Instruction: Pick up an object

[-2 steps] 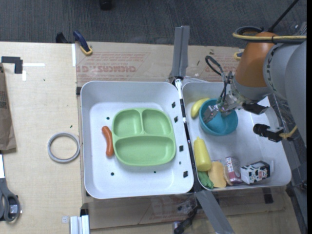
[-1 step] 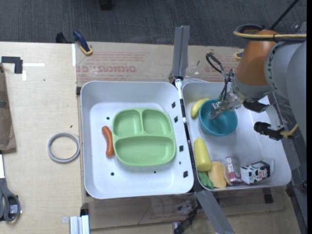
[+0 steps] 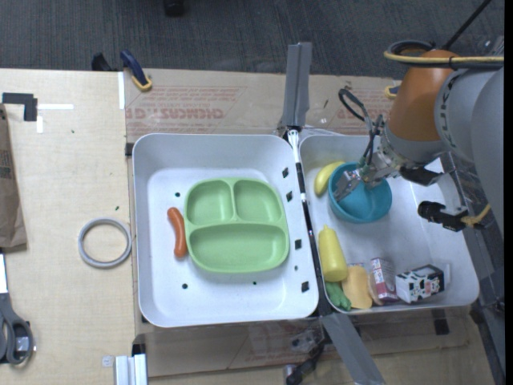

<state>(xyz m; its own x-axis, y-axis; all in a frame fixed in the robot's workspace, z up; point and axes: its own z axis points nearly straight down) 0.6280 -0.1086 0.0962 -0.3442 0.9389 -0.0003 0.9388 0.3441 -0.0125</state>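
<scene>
Dark carpet at top; tan tabletop (image 3: 64,175) below, cardboard sheet under two white bins side by side.

Grey arm (image 3: 473,111) with orange band entering from right, wrist bent down over right bin (image 3: 449,247). Gripper (image 3: 353,181) lowered at left rim of blue bowl (image 3: 362,200), in upper left part of that bin. Fingers: cannot tell whether spread or pressed together; nothing seen pinched between them.

Left bin (image 3: 152,239): green divided plate (image 3: 236,224) at centre, three compartments. Orange sausage-shaped toy (image 3: 178,231) just beside plate's left edge, lying lengthwise.

Right bin, other items: yellow banana (image 3: 325,176) against bowl's left side, near gripper. Yellow bottle-like piece (image 3: 332,253) along left wall below bowl. Along front wall, clustered: green piece (image 3: 338,295), pale yellow piece (image 3: 358,285), pink packet (image 3: 381,281), small black-and-white carton (image 3: 420,283).

On tabletop left of bins: grey ring (image 3: 104,241); scissors (image 3: 14,335) at lower left edge; brown paper bag (image 3: 11,191) at far left. Blue-and-yellow clamp (image 3: 136,69) at cardboard's top left corner.
</scene>
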